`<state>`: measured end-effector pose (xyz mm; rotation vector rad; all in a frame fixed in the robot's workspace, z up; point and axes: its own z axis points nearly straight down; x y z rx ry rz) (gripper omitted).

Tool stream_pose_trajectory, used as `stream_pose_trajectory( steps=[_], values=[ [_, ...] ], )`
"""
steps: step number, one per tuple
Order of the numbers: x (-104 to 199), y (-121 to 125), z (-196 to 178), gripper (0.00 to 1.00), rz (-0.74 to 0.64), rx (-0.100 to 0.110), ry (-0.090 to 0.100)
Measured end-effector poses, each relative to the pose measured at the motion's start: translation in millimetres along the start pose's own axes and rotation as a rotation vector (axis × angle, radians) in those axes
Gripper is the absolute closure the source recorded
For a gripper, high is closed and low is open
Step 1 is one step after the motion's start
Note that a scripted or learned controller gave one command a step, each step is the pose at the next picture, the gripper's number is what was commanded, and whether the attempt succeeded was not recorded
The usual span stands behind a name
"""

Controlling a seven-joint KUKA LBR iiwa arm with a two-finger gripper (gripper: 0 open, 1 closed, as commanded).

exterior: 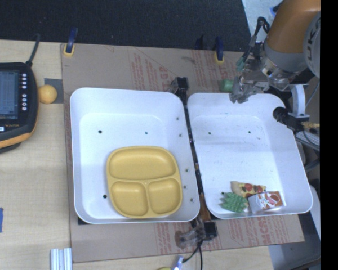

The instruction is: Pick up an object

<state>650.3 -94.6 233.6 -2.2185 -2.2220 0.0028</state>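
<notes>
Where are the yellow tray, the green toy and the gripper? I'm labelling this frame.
yellow tray (143,180), camera view, its centre divider.
green toy (233,202), camera view, its middle.
gripper (238,97), camera view, its tip.

Two shallow white bins side by side on brown cardboard. Left bin (87,122): yellow three-compartment tray (143,180) lying flat toward the near side. Right bin (281,156): near corner holding a pizza-slice toy (247,188), a green leafy toy (232,202) and a small red-and-white packet (267,201), clustered and touching. Gripper (239,96) poised at the far rim of the right bin, well apart from the cluster. Teach pendant (8,106) at left edge, yellow ball (47,93) just beside.
</notes>
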Motion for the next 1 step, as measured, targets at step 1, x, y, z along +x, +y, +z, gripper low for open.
stream_pose_trajectory(
  steps=[1],
  values=[
    [49.3,6.0,28.0,1.00,-0.003,0.002,0.000]
  ],
)
